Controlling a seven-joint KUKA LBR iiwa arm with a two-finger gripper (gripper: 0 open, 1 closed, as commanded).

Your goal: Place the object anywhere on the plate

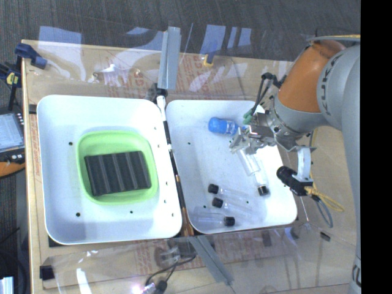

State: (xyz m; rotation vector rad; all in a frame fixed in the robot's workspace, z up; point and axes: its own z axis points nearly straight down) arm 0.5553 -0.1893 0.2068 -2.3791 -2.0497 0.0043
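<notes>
Camera view, from above at a slant: I am reaching in from the right edge, and my gripper is hanging low over the upper middle of the right bin. Whether I am released or clenched I cannot tell, since my own wrist is covering that part. The object nearest me is a clear vial with a blue cap, lying on its side just up and to the left of my tip, touching it or nearly so; its long axis is running left to right, cap end pointing away from me. A second clear vial with a black cap is lying just below me, its long axis slanting down toward the bin's right side. More clear vials with black caps are scattered along the lower part of the same bin. I am judging the blue-capped vial to be the likeliest pick, though nothing is showing between my tips. The target, a green plate carrying a dark ribbed insert, is sitting in the centre of the left bin, well apart from me and directly to the left across the ridge where the two bins meet. Both bin floors are smooth white, so a round vial may be rolling if nudged; room above the plate is looking open.
</notes>
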